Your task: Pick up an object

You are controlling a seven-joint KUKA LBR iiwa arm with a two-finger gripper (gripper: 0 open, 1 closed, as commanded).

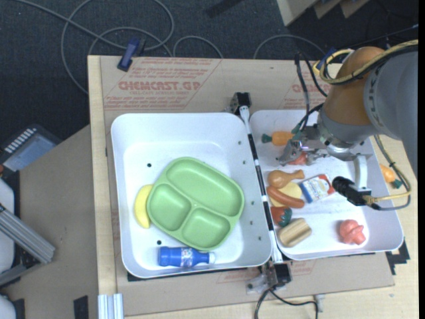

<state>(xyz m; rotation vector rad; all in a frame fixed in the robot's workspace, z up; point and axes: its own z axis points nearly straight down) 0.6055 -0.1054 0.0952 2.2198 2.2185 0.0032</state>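
Note:
My gripper [299, 151] is low over the back of the right bin [388, 241], under the grey arm with its orange band. It hangs just above a small reddish piece, beside a toy carrot [280, 137]. In front of it lie a chicken drumstick [285, 177], a hot dog [285, 195], a blue and white packet [314, 189], a bread roll [294, 232], a red pepper [279, 215] and a pink strawberry-like toy [351, 231]. Nothing shows between the fingers.
The left bin [126, 138] holds a green divided plate [194, 202], a banana [141, 206] at its left and a blue bottle [184, 257] lying at the front. A black clamp [241, 102] sits at the bins' back joint. Cables run behind the bench.

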